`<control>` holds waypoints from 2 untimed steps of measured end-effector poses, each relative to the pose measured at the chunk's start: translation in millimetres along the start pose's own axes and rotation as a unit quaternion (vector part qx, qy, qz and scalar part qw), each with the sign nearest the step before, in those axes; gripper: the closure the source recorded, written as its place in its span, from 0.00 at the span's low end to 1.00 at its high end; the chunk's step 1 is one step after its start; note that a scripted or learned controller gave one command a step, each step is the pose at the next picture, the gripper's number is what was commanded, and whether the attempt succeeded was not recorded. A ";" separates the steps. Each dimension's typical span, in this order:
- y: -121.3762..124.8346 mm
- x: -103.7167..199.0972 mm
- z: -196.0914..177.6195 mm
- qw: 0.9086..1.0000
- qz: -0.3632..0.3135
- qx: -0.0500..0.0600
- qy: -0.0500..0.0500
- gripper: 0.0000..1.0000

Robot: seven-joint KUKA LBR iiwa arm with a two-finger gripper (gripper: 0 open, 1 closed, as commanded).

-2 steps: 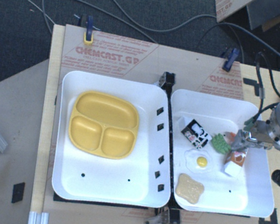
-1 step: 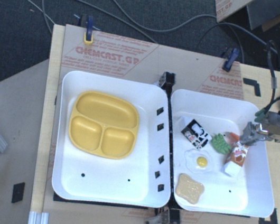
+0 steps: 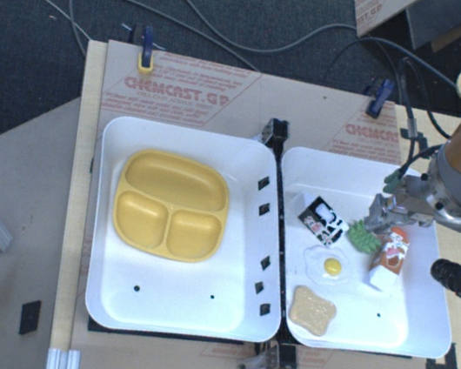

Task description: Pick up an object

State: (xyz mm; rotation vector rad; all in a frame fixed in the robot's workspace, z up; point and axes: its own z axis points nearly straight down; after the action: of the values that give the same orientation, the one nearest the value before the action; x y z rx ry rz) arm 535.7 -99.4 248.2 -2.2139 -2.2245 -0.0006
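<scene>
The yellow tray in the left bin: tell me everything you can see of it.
The yellow tray looks like smooth moulded plastic, rounded at the corners, with three compartments: one long one across the far side and two smaller ones side by side nearer the camera. It holds nothing. It lies flat and upright on the floor of the left bin, toward its far left part, apart from the bin's walls. Nothing else touches it.

A dark blue-grey carpeted floor (image 3: pixel 49 59) is seen around the bench. Grey cables (image 3: pixel 195 32) are trailed across it. The bench top is covered by a brown printed board (image 3: pixel 193 93), held by two blue clamps (image 3: pixel 148 48). A cardboard box (image 3: pixel 381 4) is noted at the top.
</scene>
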 end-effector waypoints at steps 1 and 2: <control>10.5 50.2 13.7 1.000 0.000 0.001 0.000 1.00; 27.0 101.0 5.2 1.000 -0.001 -0.002 0.000 1.00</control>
State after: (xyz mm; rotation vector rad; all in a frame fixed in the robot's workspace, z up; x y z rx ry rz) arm 562.2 1.7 243.2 -2.2142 -2.2292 -0.0053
